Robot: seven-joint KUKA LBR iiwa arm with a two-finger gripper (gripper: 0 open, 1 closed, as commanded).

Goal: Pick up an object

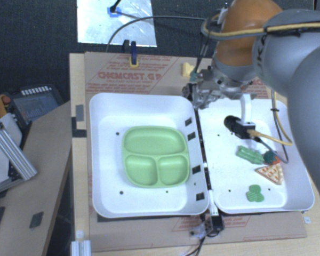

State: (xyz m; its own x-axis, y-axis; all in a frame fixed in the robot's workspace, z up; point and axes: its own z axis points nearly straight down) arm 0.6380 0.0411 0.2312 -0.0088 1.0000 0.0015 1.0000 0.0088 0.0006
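Where the gripper hangs: over the far end of the seam between the two bins, close to the far rims.
Gripper state: cannot be told; from this angle the wrist hardware hides it, and nothing is seen held in it.
Arm: grey, coming in from the right above the right bin, with the orange band just above the wrist.
Right bin: white and shallow, holding three small things, all toward its near right part and well apart from the gripper.
Long toy: green, lying flat at a slant, nearest the gripper of the three.
Pizza slice: a toy wedge, orange-brown with pale spots, just beside the long toy on its near right side; whether they touch cannot be told.
Small toy: green and lumpy, alone near the bin's front rim.
Left bin: white, touching the right bin along the seam.
Plate: pale green with three compartments, flat in the middle of the left bin.
Cardboard: a printed brown sheet under both bins, on the tabletop.
Clamp: blue and yellow, at the cardboard's far edge.
Foil sheet: shiny, beyond the cardboard.
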